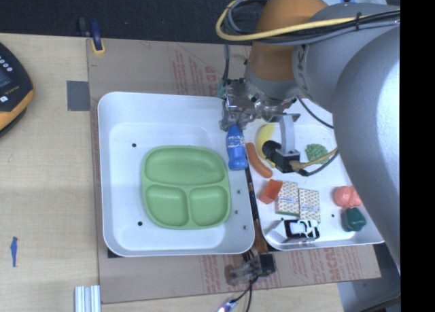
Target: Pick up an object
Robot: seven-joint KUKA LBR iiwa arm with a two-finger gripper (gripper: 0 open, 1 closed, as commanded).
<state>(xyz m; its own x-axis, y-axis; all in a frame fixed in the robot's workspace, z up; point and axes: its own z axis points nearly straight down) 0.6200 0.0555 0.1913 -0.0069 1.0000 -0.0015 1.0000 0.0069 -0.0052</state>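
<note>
From above, two white bins sit side by side: the left bin (115, 168) carries one smooth green three-compartment plate (185, 186). The gripper (234, 127) is clamped on one blue bottle (236, 149) over the shared rim. The right bin (340, 239) carries one orange sausage (258, 160), two patterned packets (299, 202), one green broccoli (316, 151) and other small toys.

Blue bottle (236, 148) upright-ish at the seam btwn both bins, white cap up top, hanging right under the gripper (234, 115); grip unclear.

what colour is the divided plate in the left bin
The divided plate is light green, seen plainly in the camera view, lying in the left bin.
</note>
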